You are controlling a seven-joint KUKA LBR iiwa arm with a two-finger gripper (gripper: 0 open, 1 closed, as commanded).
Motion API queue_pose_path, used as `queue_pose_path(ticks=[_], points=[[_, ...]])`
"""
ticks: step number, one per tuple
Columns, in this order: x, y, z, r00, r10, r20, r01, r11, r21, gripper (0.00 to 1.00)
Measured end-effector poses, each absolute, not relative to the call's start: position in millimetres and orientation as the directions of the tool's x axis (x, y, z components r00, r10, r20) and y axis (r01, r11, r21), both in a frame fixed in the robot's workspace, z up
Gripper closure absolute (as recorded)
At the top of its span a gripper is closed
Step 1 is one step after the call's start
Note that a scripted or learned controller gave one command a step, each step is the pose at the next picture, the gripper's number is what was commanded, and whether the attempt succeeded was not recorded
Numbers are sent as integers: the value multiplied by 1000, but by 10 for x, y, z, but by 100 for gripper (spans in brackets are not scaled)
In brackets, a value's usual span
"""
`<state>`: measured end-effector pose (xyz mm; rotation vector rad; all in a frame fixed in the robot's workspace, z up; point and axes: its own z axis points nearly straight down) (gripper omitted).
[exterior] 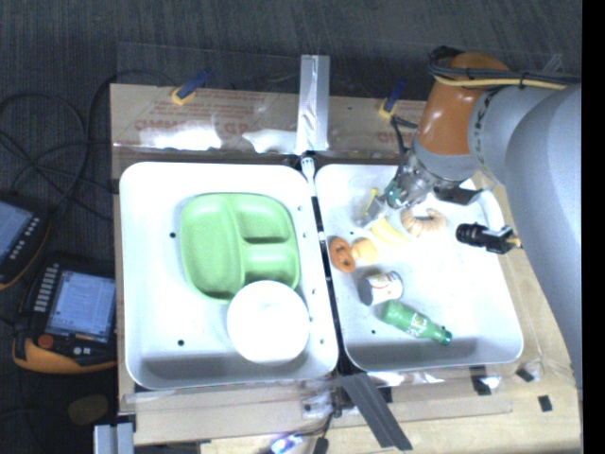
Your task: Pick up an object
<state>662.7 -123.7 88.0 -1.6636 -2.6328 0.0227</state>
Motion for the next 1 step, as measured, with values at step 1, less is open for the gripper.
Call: queue_pose_path(ticks=[1], points=[[6687, -711, 1917, -309, 951, -2, 951, 309, 0, 100]])
